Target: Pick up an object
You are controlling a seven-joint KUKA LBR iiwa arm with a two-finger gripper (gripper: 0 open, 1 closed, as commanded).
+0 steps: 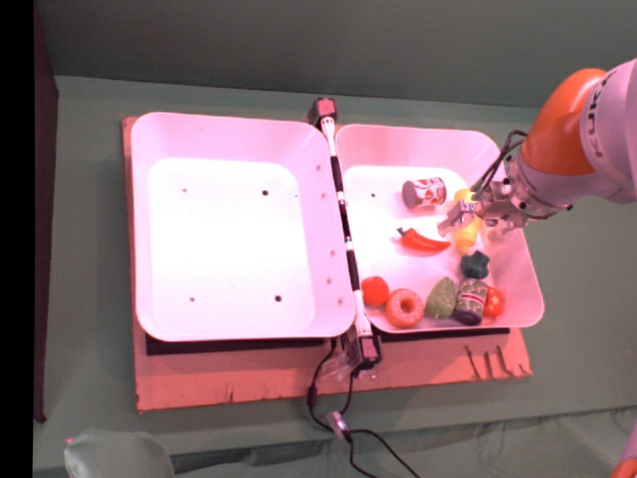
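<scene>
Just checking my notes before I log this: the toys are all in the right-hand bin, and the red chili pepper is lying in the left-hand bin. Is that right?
Not quite. The red chili pepper lies in the right-hand bin, near its middle, between the small can and the donut. The camera view shows it there. The rest holds: the toys are all in the right-hand bin.

One camera, fixed above the surface (pixel 299 98), looks down at a slant. It stands far enough off to take in both white bins whole: the left bin (pixel 159 157) and the right bin (pixel 378 152), side by side on a reddish board (pixel 249 376). The surface's far edge lies toward the top of the frame, its near edge toward the bottom. The arm (pixel 587 127) enters from the frame's right side, above the right bin.
</scene>
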